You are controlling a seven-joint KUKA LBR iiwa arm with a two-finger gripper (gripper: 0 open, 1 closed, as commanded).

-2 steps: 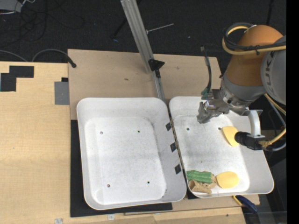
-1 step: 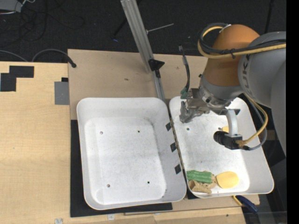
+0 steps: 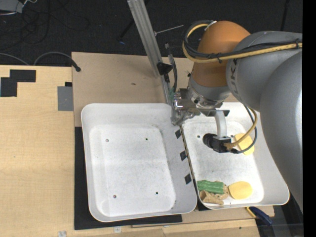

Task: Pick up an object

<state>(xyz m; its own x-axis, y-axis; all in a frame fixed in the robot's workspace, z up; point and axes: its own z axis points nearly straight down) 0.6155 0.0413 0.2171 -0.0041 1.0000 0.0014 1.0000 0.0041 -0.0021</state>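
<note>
In the right bin (image 3: pixel 276 191), at its near edge, lie a green ridged object (image 3: pixel 211 185), a tan object (image 3: pixel 213 198) just under it and a round yellow object (image 3: pixel 240 190) beside them. Another yellow object (image 3: pixel 248 146) sits further back, partly hidden by the arm's cable. My gripper (image 3: pixel 178 113) hangs below the orange band, over the far end of the rim between the two bins. It is well apart from every object, and nothing shows between its fingers.
The left bin (image 3: pixel 98 117) is white with a few dark specks. A slanted metal rail (image 3: pixel 148 36) rises behind the bins. A black fitting (image 3: pixel 217 143) on a yellow cable hangs over the right bin. The bulky grey arm (image 3: pixel 276 83) covers the right side.
</note>
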